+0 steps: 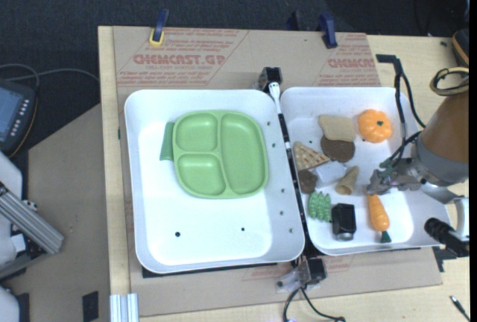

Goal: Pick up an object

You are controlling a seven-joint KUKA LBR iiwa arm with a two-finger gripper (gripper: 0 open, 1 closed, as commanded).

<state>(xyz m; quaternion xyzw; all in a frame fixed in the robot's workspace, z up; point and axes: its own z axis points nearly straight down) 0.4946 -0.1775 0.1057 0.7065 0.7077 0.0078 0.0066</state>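
The right bin (399,100) holds several small objects. An orange pumpkin (374,126) sits at its back, with a tan piece (335,125) and a dark brown disc (339,150) to its left. A pizza slice (308,156), a small brown lump (306,180) and a tan cone (347,180) lie mid-bin. Near the front are a green spiky toy (320,206), a black block (343,221) and an orange carrot (378,214). My gripper (385,180) hangs low at the bin's right side, just above the carrot's top end and right of the cone.
The left bin (141,186) carries a green divided plate (220,153). The arm (447,145) comes in over the right bin's right wall. Clamps and a black bracket (271,77) stand at the bins' back edge, and cables run along the bench's right side.
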